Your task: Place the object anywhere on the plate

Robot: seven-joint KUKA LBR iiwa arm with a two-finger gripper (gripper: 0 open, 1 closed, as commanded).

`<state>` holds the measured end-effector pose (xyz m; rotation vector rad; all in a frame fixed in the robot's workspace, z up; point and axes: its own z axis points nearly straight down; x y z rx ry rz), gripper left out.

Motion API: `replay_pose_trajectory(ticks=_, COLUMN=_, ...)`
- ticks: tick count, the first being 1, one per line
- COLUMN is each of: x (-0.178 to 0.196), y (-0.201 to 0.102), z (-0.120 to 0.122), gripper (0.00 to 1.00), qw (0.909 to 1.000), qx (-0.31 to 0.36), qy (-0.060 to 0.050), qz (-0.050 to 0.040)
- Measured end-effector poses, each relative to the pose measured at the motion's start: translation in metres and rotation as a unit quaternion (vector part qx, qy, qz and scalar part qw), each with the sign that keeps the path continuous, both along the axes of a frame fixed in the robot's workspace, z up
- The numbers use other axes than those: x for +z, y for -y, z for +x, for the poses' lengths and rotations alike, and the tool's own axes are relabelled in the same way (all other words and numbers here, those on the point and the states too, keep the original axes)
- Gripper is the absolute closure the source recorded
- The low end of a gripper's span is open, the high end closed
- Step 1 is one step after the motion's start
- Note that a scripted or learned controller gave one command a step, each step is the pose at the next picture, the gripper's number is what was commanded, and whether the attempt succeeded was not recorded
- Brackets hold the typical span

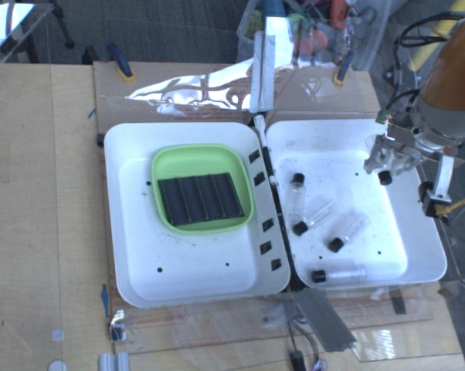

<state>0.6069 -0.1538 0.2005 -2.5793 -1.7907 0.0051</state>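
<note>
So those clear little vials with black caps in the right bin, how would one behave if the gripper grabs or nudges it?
The clear vials look smooth and round, so one lying on its side would probably roll when nudged on the right bin. Their slick clear walls may slip between fingers. They look small and likely light, so a graze could send one skidding before it reaches the green plate.

In the left bin (124,230) a plate (164,165) sits centrally bearing a ridged block (200,199), while the right bin (418,246) holds four vials (297,193) scattered toward six o'clock, the gripper (381,163) at three o'clock.
</note>
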Motion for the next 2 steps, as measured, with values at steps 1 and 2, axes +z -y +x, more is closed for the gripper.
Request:
replay_pose_trajectory(ticks=1, x=0.0, y=0.0, z=0.0, gripper=0.0, qw=1.0, qx=0.0, qy=0.0, qz=0.0)
replay_pose_trajectory(ticks=2, x=0.168, y=0.03, z=0.011, gripper=0.0, qw=0.9973, qx=-0.073, qy=0.002, qz=-0.0004)
